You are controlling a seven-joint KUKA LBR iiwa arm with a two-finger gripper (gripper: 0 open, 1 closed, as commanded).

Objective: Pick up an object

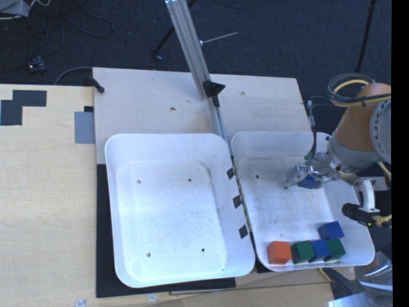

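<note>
Arm (358, 130) reaching in from the right, over the right bin (268, 147). Gripper (305, 175) low in that bin's upper part, fingers closed around a small blue block (310, 182), visible between them. Along the same bin's near edge, a cluster of blocks close together: orange block (278, 252) at the left, green block (303, 252) beside it, further blue block (330, 230) and others at the right. Left bin (128, 147) alongside, touching the right one.
</note>
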